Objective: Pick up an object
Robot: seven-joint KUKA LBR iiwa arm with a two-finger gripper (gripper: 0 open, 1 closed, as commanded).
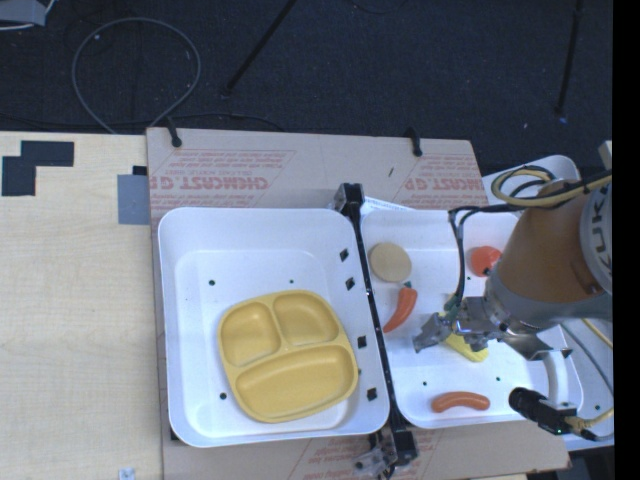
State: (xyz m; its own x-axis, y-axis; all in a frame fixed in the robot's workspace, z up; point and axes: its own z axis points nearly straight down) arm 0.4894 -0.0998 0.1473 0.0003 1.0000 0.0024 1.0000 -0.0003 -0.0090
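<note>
The bench carries two white bins side by side. The left bin (190, 268) holds a yellow tray (288, 355) with three compartments, lying flat toward the bin's lower right and tilted a little against the bin edges. The right bin (430, 233) holds several small items. A tan disc (390, 262) lies near its upper left, and just below that an orange carrot (401, 307) slants down to the left, close beside the divider between the bins. A red ball (484, 259) sits toward the upper middle, partly hidden by the arm. A sausage (460, 402) lies flat near the lower edge, well apart from the others. A yellow piece (466, 347) sits in the middle of the bin, directly under the wrist, with only part of it exposed. The arm (545, 263) reaches in from the right, its orange band over the right bin. The gripper (440, 330) points left and down, low over the bin floor between the carrot and the yellow piece. I cannot tell its state, since the metal parts blur together, and no item is seen between them. The gripper appears to touch or overlap the yellow piece, but contact is not resolvable. A black cable (458, 248) loops over the bin near the ball.
</note>
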